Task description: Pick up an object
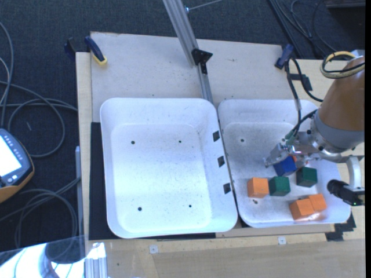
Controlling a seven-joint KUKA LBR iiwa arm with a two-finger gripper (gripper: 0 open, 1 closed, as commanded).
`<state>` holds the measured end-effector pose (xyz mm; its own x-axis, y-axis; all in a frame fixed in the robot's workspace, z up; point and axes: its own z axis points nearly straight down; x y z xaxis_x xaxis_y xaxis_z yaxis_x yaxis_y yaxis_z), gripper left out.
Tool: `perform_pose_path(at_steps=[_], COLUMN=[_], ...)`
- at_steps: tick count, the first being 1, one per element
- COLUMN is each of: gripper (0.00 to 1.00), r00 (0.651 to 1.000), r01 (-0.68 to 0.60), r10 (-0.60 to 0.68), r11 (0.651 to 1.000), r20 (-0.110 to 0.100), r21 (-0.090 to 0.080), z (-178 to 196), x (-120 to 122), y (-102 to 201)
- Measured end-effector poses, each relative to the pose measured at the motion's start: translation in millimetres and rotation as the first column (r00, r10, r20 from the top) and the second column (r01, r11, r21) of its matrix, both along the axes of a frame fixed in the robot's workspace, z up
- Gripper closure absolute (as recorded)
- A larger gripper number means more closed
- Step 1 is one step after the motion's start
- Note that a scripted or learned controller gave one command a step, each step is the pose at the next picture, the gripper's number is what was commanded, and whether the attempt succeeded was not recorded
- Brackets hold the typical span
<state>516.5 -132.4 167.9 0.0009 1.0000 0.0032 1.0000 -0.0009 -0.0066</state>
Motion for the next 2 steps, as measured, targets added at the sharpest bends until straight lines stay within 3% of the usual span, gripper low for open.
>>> perform_pose_path(at_steps=[1,2], gripper=[0.0,1.0], r00=[1.0,1.0], r01=[-0.002,-0.001], r10=[0.002,0.001], r11=[1.0,1.0], r20=[0.021,0.021], r21=[-0.007,-0.005], z=[-53.0,-44.0], x=[-26.2,-26.0], y=[-16.0,-15.5])
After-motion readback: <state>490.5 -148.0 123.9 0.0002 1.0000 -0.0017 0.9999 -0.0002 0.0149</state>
